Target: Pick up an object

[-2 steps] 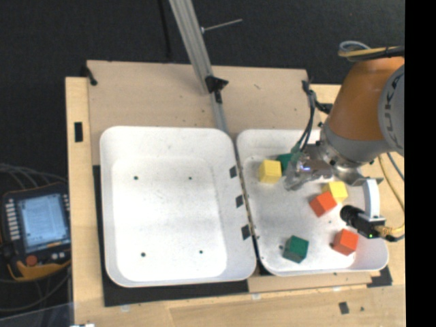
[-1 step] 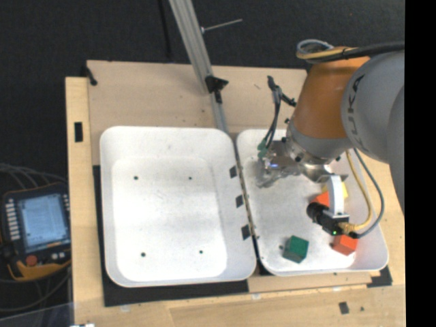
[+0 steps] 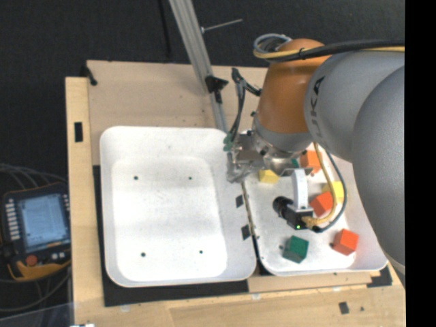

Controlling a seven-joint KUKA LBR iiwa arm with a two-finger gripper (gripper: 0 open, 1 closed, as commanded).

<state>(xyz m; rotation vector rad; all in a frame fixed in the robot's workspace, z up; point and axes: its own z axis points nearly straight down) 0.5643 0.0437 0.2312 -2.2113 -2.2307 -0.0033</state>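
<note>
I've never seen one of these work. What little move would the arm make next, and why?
Probably a short drop straight down toward the yellow block. The pincer sits at the upper left of the right bin, close beside that block, while the green block and orange block lie farther off. That's only my guess.
</note>
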